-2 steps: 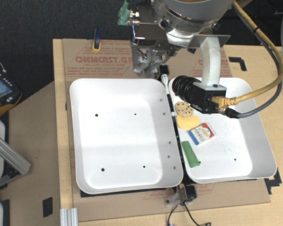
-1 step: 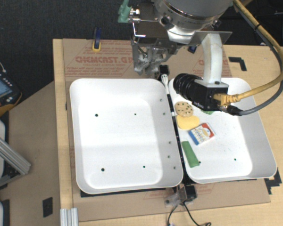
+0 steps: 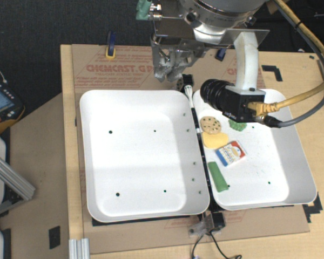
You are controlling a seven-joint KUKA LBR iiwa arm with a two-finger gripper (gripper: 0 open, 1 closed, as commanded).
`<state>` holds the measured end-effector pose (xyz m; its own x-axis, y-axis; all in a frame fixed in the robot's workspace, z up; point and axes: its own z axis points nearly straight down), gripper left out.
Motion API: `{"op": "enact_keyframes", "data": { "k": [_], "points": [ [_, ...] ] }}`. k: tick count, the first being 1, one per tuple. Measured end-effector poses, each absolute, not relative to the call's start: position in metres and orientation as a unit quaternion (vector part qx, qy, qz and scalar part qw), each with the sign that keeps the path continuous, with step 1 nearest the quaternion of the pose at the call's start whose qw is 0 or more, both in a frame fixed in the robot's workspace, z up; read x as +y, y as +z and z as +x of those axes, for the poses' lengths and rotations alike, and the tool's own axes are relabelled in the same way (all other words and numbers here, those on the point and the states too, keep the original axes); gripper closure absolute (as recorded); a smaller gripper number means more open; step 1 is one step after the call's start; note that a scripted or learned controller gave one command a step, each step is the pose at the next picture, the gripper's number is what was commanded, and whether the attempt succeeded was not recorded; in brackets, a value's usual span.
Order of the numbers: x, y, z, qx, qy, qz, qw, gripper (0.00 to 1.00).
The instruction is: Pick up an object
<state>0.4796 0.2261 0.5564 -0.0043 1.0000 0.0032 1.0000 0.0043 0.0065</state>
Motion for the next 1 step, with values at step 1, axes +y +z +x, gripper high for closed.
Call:
{"op": "enact_keyframes", "data": {
  "k": [1],
  "points": [
    [0.2261,0.5559,0.4796,0.709,0.0027,0.706,0.001,0.00]
  ]
}}
